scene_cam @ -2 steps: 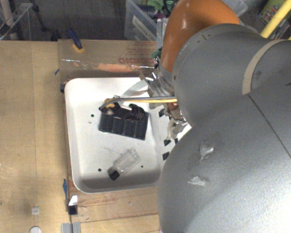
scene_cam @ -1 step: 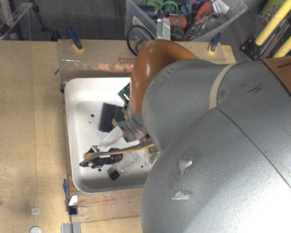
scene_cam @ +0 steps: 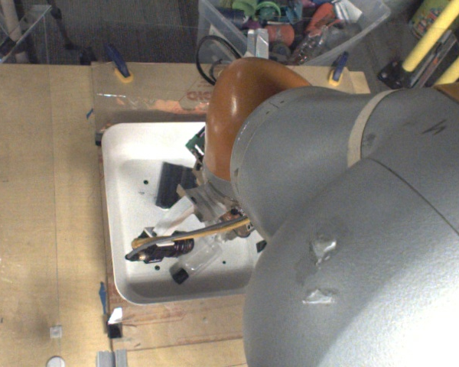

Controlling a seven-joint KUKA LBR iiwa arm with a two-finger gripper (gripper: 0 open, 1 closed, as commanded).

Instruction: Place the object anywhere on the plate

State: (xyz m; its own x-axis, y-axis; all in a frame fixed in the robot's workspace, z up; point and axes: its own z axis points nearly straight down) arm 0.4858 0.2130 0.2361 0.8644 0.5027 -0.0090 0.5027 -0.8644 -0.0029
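My claw (scene_cam: 203,212) hangs low over the middle of the shallow white plastic bin (scene_cam: 113,205), at the centre of the frame. My own wrist covers it, so I cannot tell whether it is apart or together, and I see nothing clamped in it. Just below it, towards the bin's lower edge, lies a clear plastic piece with a black cap (scene_cam: 199,260). I judge this to be the object I am after, and it rests loose on the bin floor. A small green scrap (scene_cam: 196,141) peeks out at the bin's upper edge. My grey arm (scene_cam: 352,228) blocks the right side, so I cannot place the plate. The pale wooden table (scene_cam: 38,205) spreads to the left.
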